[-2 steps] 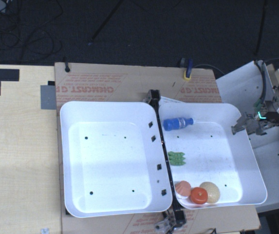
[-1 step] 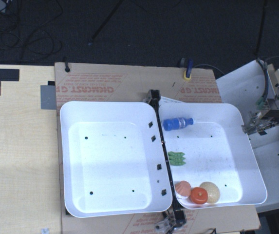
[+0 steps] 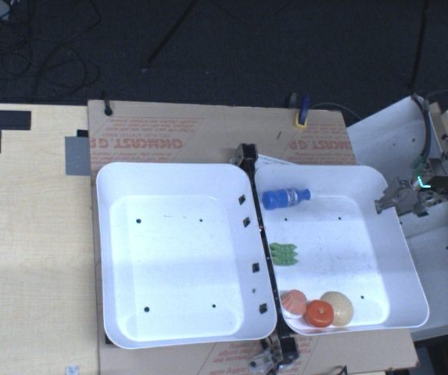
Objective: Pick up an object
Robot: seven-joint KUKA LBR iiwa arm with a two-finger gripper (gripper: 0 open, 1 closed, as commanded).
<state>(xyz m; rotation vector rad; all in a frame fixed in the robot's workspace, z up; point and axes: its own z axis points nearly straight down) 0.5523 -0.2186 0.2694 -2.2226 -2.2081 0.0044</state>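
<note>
The right white bin (image 3: 380, 233) holds a blue bottle (image 3: 285, 198) lying on its side near the far left corner. A small green object (image 3: 284, 254) lies by the bin's left wall. In the near left corner sit a pink round piece (image 3: 293, 301), a red tomato-like object (image 3: 319, 313) and a beige round object (image 3: 338, 306), packed close together. My gripper (image 3: 396, 200) hovers at the right bin's far right rim, apart from all these objects, and I see nothing between its fingers.
The left white bin (image 3: 130, 287) stands beside the right one, with a black divider (image 3: 256, 233) between them. Both rest on a cardboard sheet (image 3: 177, 135). A yellow-and-blue clamp (image 3: 302, 112) sits at the cardboard's far edge.
</note>
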